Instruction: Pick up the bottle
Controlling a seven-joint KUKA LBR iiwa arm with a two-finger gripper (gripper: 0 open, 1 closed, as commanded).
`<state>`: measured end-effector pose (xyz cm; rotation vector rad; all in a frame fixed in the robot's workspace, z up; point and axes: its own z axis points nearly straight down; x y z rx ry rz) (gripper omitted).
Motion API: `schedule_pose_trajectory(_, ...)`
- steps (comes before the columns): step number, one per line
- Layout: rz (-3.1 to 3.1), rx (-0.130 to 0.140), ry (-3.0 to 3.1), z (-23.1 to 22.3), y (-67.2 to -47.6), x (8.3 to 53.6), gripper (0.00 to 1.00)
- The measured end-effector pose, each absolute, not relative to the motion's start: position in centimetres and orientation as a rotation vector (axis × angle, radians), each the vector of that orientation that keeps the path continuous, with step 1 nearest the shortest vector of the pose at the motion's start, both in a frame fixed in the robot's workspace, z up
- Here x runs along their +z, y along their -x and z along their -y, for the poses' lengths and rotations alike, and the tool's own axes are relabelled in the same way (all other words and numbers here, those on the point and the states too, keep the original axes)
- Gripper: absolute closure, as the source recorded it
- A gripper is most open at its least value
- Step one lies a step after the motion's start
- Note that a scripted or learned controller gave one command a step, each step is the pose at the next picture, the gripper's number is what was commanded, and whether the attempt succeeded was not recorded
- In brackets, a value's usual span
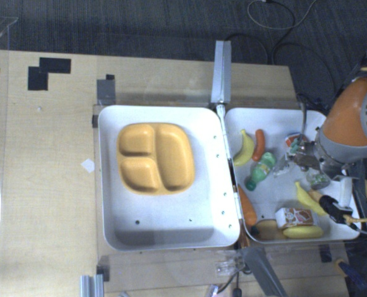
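Gripper (299, 155) beside the green plastic bottle (259, 171) in the right white bin (273, 117).
Bottle lies tilted, ungrasped; finger opening cannot be told; no label legible.

The arm (356, 119) enters from three o'clock, its orange band bulging at the frame's right edge. The grey wrist below it angles toward nine o'clock, ending in the tool (296, 154), which is small and blurred.
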<state>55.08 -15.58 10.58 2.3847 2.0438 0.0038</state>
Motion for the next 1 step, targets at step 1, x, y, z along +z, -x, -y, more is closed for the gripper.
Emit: schedule_pose_trajectory(1, -2.094, 0.018, -2.343, 15.48, -56.04, 8.92, 0.0)
